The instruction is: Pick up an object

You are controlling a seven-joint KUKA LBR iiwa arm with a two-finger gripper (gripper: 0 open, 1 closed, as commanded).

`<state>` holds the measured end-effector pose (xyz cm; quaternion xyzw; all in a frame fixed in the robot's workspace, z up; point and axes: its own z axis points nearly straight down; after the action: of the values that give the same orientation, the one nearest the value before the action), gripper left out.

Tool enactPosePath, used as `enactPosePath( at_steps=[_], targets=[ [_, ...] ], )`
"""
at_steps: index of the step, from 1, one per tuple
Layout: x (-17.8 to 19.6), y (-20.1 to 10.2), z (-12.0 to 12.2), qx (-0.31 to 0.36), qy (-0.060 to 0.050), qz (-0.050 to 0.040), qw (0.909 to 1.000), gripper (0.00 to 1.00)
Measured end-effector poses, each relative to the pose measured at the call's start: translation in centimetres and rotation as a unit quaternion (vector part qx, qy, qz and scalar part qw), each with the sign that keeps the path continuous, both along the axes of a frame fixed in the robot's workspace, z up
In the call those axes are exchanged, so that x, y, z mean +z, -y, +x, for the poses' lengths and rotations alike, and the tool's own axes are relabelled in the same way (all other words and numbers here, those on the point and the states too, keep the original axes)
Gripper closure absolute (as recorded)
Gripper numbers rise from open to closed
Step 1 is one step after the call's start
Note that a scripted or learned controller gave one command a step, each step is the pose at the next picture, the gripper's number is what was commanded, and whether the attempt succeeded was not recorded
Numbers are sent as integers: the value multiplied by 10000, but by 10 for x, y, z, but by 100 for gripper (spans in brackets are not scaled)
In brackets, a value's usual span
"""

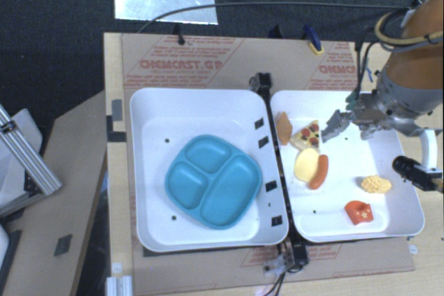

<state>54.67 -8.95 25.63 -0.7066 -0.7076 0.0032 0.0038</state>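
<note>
The right bin (395,149) holds several toy foods: a brown bread piece (283,127), a pizza slice (306,136), a pale yellow round piece (305,164) with an orange-red sausage (319,172) leaning against it, a yellow corn piece (375,184) and a red pepper piece (359,212). My gripper (334,125) hangs over the upper middle of this bin, just right of the pizza slice, pointing left and down. Nothing is visible in its grasp. The grey arm (409,90) with its orange band reaches in from the right.
The left bin (149,149) holds a blue divided plate (213,180). Black clips (267,149) line the wall shared by the two bins. A black fitting (415,172) sits at the right bin's right rim, near the corn. A cable arcs over the bench behind the bins.
</note>
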Motion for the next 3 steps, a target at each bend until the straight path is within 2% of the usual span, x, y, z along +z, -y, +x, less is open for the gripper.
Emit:
enactPosePath(
  at_steps=[1, 2, 3],
  targets=[
    [6, 0, 2, 10, 58, -7, 10000, 0],
    [-47, -2, 12, 2, 37, -2, 10000, 0],
    [-106, -6, 5, -1, 30, 1, 10000, 0]
  ],
)
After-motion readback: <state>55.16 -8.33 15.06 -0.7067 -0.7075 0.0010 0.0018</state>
